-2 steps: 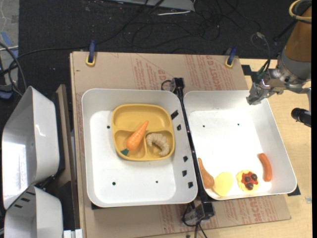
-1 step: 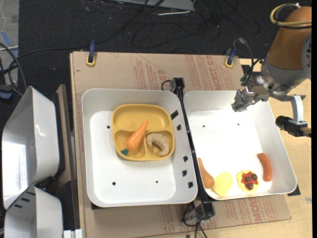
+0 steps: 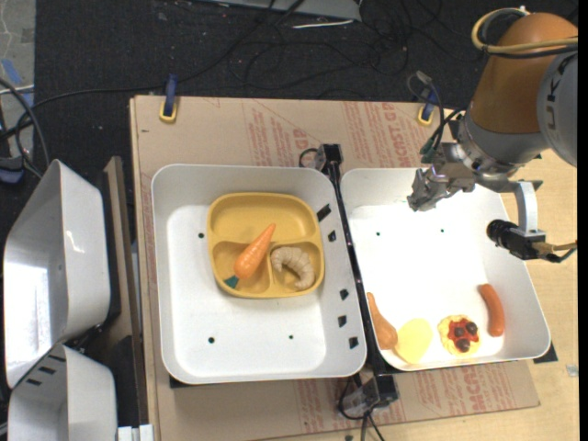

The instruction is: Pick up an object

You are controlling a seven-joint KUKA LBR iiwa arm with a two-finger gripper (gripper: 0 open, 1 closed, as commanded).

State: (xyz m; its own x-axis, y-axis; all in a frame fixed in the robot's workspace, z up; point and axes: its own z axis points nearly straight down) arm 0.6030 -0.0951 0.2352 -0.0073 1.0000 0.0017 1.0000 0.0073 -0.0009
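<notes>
My gripper [image 3: 424, 197] hangs over the far edge of the right bin [image 3: 441, 255], near its upper middle, with nothing visible between its fingers. Along that bin's near edge lie an orange drumstick-shaped piece [image 3: 380, 322], a pale yellow round slice [image 3: 414, 339], a small pizza-like disc with dark toppings [image 3: 459, 333] and an orange sausage [image 3: 493, 308]. In the left bin [image 3: 184, 274] sits a yellow divided plate [image 3: 265, 211] holding a carrot [image 3: 254, 251] and a pale shrimp [image 3: 295, 265].
The two bins rest on a cardboard sheet [image 3: 276, 127] held by yellow clamps [image 3: 168, 108]. A black fitting [image 3: 508, 235] on a bracket hangs over the right bin's right side. White containers [image 3: 50, 255] stand at the far left. Cables cross the dark floor behind.
</notes>
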